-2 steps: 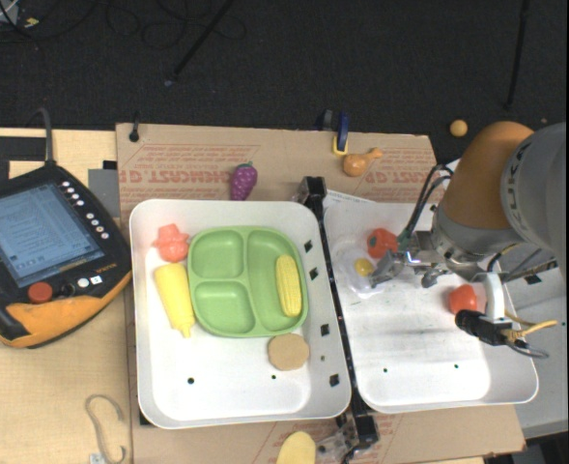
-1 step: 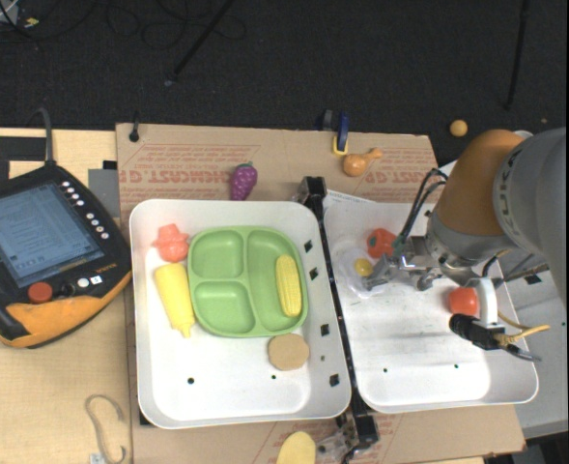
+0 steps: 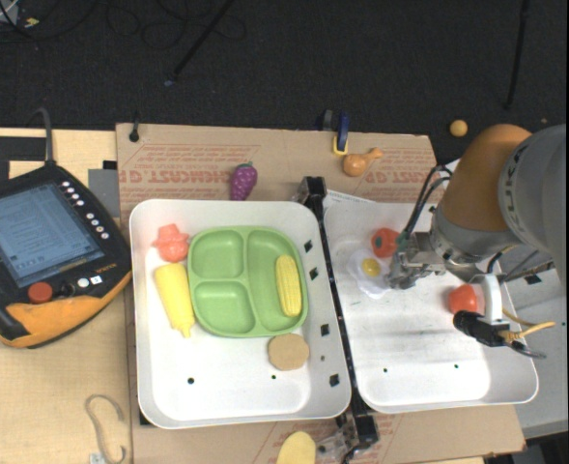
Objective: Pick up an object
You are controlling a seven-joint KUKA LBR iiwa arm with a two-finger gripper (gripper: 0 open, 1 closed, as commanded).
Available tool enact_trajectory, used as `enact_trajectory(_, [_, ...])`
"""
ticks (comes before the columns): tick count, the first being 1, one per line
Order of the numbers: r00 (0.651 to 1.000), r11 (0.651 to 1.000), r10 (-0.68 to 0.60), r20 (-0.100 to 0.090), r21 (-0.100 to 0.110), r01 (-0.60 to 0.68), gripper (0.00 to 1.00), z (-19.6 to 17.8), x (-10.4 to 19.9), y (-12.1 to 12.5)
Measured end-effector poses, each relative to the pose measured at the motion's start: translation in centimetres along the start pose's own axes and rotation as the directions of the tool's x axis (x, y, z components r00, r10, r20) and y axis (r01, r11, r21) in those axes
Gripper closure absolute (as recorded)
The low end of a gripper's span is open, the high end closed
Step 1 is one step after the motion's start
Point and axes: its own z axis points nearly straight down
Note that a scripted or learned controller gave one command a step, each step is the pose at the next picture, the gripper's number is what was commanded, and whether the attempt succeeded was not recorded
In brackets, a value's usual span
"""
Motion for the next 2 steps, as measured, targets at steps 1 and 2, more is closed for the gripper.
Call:
enact_trajectory(1, [1.0, 1.0, 0.002, 0.002, -0.002, -0.002, 1.0, -4.5, -0.7, -0.4])
enact_trajectory(2, [1.0, 1.0, -0.003, 0.003, -0.004, 0.003, 1.0, -10.8, -0.9, -0.1])
